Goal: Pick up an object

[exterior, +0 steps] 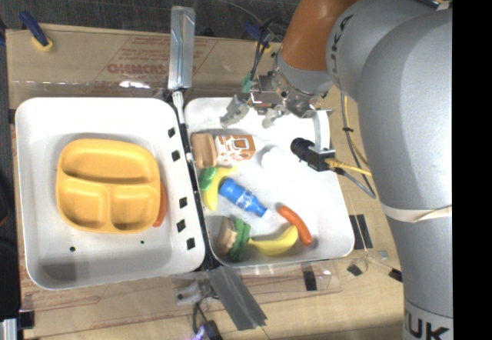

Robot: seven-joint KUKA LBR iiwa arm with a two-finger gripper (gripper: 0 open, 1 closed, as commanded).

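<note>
My gripper (251, 113) hangs over the far end of the right bin (330, 200), its two fingers spread apart with nothing between them. Just below it lies a brown and white snack box (223, 150). Further toward the front are a blue bottle (242, 198), a yellow-green toy (209, 181), an orange-red sausage (295, 224), a yellow banana (273, 241) and a brown item with a green piece (233, 236) at the front left corner.
The left bin (31, 146) holds a yellow divided tray (108, 185). A metal divider (181, 46) stands between the bins at the back. The grey arm with its orange band (315, 15) fills the right side. A black cable plug (307, 152) hangs over the right bin.
</note>
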